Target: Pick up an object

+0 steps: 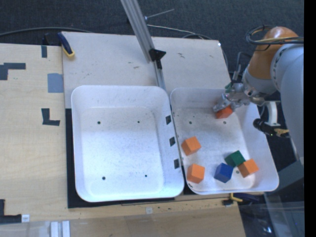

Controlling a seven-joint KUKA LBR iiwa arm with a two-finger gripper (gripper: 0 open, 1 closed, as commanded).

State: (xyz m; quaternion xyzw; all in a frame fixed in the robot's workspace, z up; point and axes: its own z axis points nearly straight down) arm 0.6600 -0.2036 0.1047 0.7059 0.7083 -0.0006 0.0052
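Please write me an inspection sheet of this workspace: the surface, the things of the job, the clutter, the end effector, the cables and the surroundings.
Surface: wooden bench bearing left bin and right bin, side by side.
Job's things: all in the right bin. Red block at the end effector; three orange blocks, a blue block and a green block toward the near end.
Clutter: blue and yellow tool at the board's far left corner; grey tape patches on the bench.
End effector: low in the right bin, over the red block; a hold cannot be confirmed.
Cables: black cable along the far edge; looped cables by the arm.
Surroundings: slanted metal rail; dark floor.
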